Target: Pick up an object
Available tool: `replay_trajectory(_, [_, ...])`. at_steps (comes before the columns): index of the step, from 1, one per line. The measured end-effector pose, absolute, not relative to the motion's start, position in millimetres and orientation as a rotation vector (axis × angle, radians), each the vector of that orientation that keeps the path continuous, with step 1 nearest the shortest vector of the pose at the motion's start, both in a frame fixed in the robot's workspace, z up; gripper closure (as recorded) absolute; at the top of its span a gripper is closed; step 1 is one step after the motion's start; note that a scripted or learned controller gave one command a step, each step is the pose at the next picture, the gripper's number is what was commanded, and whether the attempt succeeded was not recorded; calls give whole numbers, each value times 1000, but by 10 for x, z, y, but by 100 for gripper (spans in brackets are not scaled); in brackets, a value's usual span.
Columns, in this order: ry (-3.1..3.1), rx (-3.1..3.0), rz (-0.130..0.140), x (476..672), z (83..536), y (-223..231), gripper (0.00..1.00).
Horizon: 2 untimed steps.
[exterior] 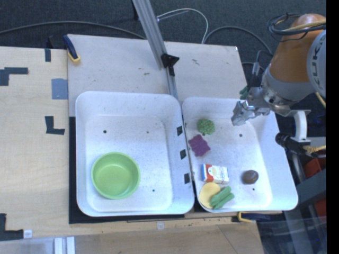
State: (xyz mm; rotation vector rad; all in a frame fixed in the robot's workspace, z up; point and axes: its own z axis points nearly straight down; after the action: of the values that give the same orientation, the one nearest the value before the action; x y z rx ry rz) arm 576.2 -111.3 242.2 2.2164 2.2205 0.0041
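In the right bin (265,142) lie several small objects: a green broccoli-like piece (206,126), a purple lump (199,145), a red and white carton (214,173), a yellow piece (208,190) with a green pod (222,197) on it, and a brown ball (250,177). My gripper (241,115) hangs over the upper right part of this bin, to the right of the broccoli piece, with nothing seen in it. The grey arm with its orange band reaches in from the right.
The left bin (127,126) holds a green bowl (115,175) at its lower left. A slanted metal pole (153,28) rises behind the bins. Cables lie on the dark floor at the back.
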Motion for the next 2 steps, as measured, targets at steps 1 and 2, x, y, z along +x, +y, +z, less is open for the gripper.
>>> replay_trajectory(1, [2229, 2218, -2, 5610, 2298, -655, 100])
replay_trajectory(2, [2226, 2219, -2, 5522, 2333, -239, 100])
